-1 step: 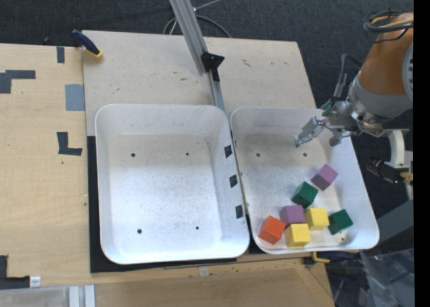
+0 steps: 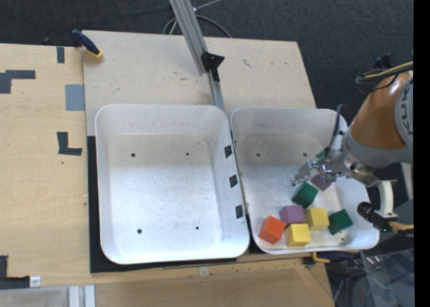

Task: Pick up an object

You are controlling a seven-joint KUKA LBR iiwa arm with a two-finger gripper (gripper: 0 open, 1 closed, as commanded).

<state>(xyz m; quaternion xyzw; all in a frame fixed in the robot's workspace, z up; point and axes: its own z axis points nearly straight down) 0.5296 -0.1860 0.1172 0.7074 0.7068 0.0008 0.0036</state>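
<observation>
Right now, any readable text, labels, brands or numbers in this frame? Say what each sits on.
None readable.
Grey and dark tape pieces on the bench: plain patches, no lettering.
Small white tag at the bench's lower left edge: too small to read.
Blocks such as the orange block and the bins, e.g. left bin: no markings visible.

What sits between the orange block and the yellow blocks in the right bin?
In the camera view, a purple block sits between the orange block and the two yellow blocks.

The arm point(image 2: 386, 121) is cut off at the right edge — its gripper point(image 2: 314, 177) fingers blur against a purple block point(image 2: 323, 180).
</observation>
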